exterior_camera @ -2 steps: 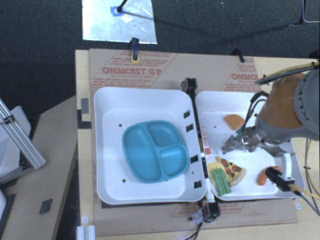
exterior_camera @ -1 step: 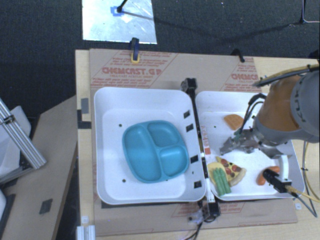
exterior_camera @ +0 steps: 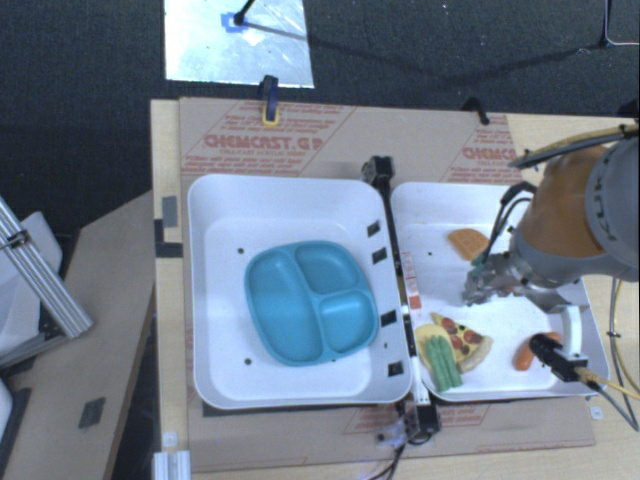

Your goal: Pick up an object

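My gripper [exterior_camera: 483,288] hangs over the middle of the right bin [exterior_camera: 430,200], reaching in from the right. Behind it, toward the far side of the bin, lies an orange-brown bread piece [exterior_camera: 466,242]. In front of it, at the near edge, rests a pizza slice [exterior_camera: 464,344], with a green vegetable piece [exterior_camera: 440,360] right beside it on the left. A small orange-red piece [exterior_camera: 523,357] sits at the near right of the bin. Nothing shows under the gripper's tip.
The left bin [exterior_camera: 225,228] holds a blue divided plate [exterior_camera: 305,301]. A black divider strip [exterior_camera: 392,258] runs between the two bins. The bins stand on a cardboard sheet [exterior_camera: 300,138]. A metal frame [exterior_camera: 40,288] stands at the far left.
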